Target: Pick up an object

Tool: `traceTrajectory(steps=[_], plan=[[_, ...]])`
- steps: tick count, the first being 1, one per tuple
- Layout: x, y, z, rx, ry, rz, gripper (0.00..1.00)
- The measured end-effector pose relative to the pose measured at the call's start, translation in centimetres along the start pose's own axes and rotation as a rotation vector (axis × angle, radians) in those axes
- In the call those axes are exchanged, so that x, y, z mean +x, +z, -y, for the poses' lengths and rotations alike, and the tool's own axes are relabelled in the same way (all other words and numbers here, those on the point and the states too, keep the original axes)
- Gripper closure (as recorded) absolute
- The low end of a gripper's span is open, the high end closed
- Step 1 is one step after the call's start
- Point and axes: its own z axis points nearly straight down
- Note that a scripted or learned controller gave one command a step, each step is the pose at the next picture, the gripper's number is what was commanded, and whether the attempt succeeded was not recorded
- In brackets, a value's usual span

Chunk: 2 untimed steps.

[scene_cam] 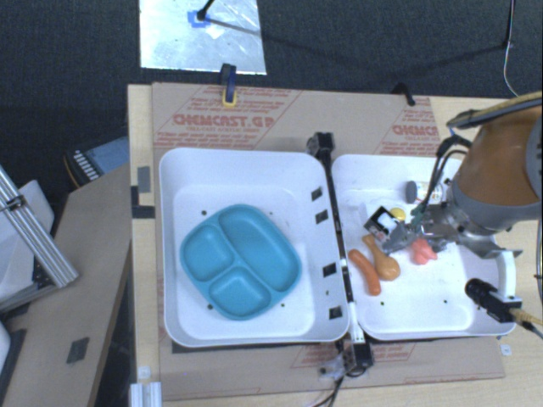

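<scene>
Desk [141,253]: pale bench top carrying a cardboard sheet [254,113] with red lettering, and two white bins on the sheet, side by side.
Left bin [246,175]: holds one blue divided plate [241,261] with three compartments. The plate lies flat near the bin's middle, turned at a slant to the walls.
Right bin [424,308]: holds all the loose small items, gathered in its middle and left part.
Arm [501,164]: reaches in from the right over the right bin; the orange band sits above the grey wrist.
Gripper [400,241]: low over the cluster of items in the right bin, between the black-and-yellow piece and the pink item.
Jaws: cannot tell whether they are wide or narrow, since the wrist and clutter mask the tips. Nothing can be seen held between them.
Pink item [422,252]: on the bin floor just beside the gripper, on its right.
Tan pear-shaped item [384,262]: just below the gripper, touching or nearly touching the orange one.
Orange carrot-like item [366,275]: lies at a slant, nearest the divider between the bins.
Black-and-yellow piece [382,221]: just up-left of the gripper.
Small grey item [411,191]: apart from the cluster, toward the bin's far wall.
Yellow clamp [229,87]: on the far edge of the cardboard sheet.
</scene>
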Motion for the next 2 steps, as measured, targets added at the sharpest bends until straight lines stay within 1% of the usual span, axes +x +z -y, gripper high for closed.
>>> traceTrajectory(steps=[1, 2], plan=[[0.0, -0.7, -0.3, -0.014, -0.003, 0.002, 0.0], [0.5, 3.6, 0.1, -0.013, -0.001, 0.001, 0.0]])
